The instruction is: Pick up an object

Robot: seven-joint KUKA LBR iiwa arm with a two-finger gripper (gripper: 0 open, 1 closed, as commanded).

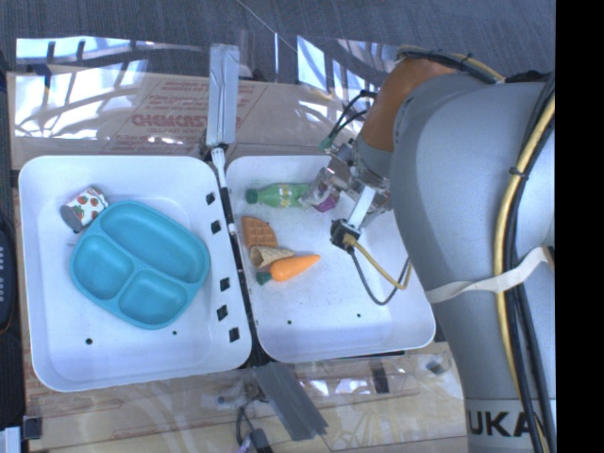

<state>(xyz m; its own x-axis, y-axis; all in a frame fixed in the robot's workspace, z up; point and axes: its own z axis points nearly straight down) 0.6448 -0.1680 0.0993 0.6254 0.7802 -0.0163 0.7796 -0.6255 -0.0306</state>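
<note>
In the right bin (377, 324) a green bottle (276, 194) lies on its side near the far wall. Below it sit a brown waffle piece (256, 229), a cone (268, 254) and an orange carrot (293, 267). My gripper (328, 192) hangs low at the right end of the green bottle, close to or touching it. The grey wrist and orange band rise behind it to the right.
The left bin (57, 338) holds a blue divided plate (140, 262) and a small patterned object (86, 207) at its far left corner. A black cable (377, 276) loops from the wrist over the right bin. The arm's bulk covers the right bin's right side.
</note>
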